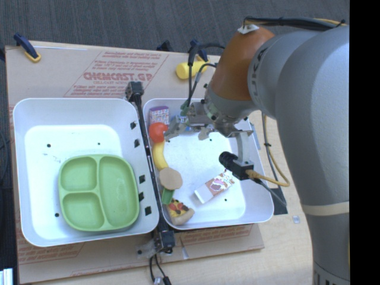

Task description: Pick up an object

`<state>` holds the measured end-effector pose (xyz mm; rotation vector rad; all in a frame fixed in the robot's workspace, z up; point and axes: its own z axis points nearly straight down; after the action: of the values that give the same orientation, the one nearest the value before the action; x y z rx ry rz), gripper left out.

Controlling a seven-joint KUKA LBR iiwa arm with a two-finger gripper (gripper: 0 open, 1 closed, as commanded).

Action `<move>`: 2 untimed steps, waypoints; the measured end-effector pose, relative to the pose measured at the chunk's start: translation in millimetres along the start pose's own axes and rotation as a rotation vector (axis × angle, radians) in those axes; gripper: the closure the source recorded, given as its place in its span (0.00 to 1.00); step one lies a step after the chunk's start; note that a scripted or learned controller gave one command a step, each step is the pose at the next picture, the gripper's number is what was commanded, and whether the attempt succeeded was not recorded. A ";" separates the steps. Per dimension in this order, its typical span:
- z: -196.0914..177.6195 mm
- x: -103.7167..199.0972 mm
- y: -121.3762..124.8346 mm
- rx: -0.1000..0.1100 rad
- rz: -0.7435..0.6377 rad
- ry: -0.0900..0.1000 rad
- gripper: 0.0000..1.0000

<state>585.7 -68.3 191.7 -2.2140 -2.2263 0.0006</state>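
The gripper hangs at the far end of the right bin, near the tomato and banana, seemingly approaching a pick; whether it holds anything I cannot tell; next it must descend onto one object.

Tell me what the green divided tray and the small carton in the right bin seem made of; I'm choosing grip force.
The green divided tray looks like moulded plastic with a matte finish: uniform pale green, rounded compartment walls, soft even shading. The small carton looks like printed paperboard: flat faces, crisp folded edges and a red and white print. Neither can be confirmed by sight alone.
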 end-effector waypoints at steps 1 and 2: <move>-10.2 0.4 0.4 0.000 -0.005 0.001 1.00; -10.1 0.4 0.3 0.001 -0.006 0.000 0.00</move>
<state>586.0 -67.9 201.8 -2.2069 -2.2321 0.0010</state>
